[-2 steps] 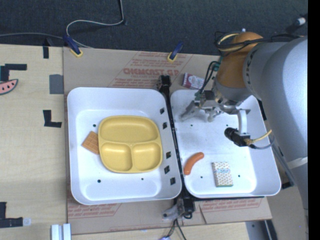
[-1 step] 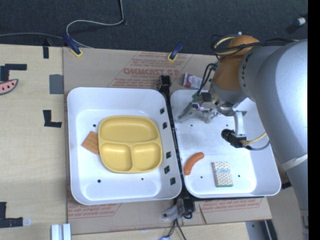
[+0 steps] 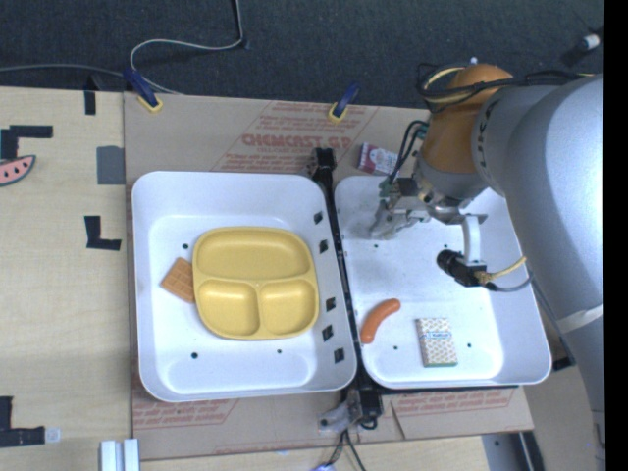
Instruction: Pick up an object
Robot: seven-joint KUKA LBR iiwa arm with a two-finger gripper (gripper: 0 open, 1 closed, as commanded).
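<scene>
We look down on a counter [image 3: 59,292] lined with cardboard, two white bins side by side. In the left bin [image 3: 157,361] a yellow tray [image 3: 257,281] lies over a cracker [image 3: 179,281]. In the right bin [image 3: 510,356], a sausage [image 3: 380,320] and a small box [image 3: 436,341] sit near its front edge. The claw [image 3: 392,214] hangs over that bin's back left corner, well apart from both; we cannot tell its opening.

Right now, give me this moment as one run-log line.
gripper: low over right bin, far end, nothing held | sausage, small box: near end | yellow tray: left bin
</scene>
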